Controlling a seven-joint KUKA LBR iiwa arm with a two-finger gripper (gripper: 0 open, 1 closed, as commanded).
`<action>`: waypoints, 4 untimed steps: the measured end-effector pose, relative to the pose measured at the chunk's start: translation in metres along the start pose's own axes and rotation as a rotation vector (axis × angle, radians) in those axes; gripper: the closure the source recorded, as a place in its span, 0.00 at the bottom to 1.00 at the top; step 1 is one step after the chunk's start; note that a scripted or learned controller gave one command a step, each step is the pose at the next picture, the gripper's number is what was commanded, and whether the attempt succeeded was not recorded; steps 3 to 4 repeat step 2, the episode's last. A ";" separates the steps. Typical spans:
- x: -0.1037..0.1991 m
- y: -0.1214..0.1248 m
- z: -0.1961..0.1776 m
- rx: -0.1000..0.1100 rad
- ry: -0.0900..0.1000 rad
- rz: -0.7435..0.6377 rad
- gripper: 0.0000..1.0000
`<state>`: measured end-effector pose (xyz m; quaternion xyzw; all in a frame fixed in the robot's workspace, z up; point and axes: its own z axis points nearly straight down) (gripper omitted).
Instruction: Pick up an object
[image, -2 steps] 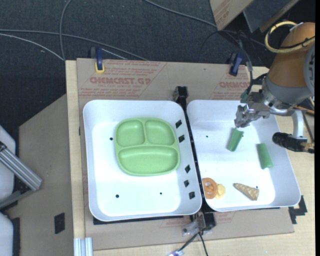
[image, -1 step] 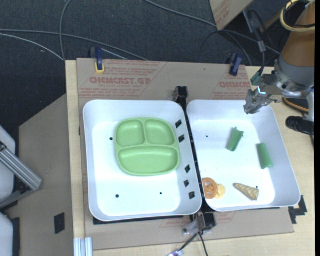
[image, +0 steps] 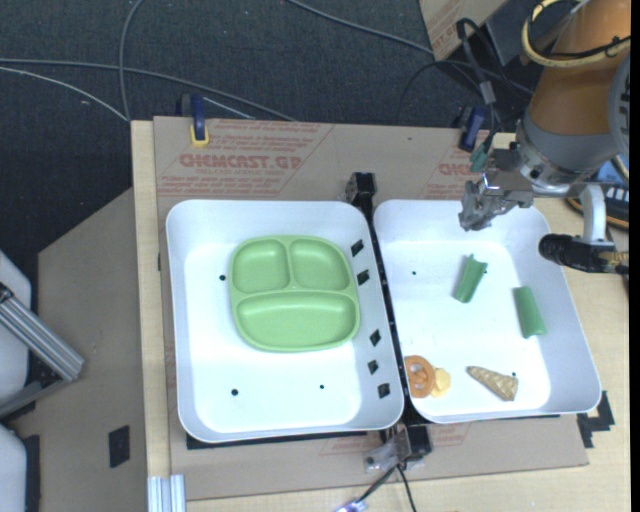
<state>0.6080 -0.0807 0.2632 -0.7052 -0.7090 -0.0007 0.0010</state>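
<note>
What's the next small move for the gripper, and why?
Probably a short move toward the view's bottom, then down onto the nearer green block. The gripper hangs over the right bin's far edge with nothing seen between its fingers, and that block lies just below it in the view, apart from the other items.

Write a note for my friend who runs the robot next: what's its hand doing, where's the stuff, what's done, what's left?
Hand: above the right bin's far edge, nothing seen between its fingers.
Right bin: two green pieces, one nearest the hand and one by the right wall; pretzel and tan wedge at the near edge.
Left bin: green divided plate.
Done: nothing picked yet.
Left: lower, grasp one thing, lift.
</note>
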 end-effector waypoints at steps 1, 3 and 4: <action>0.064 -0.007 0.004 0.002 0.001 -0.002 1.00; 0.124 -0.014 0.003 0.002 0.001 -0.001 1.00; 0.124 -0.014 0.003 0.002 0.001 -0.001 1.00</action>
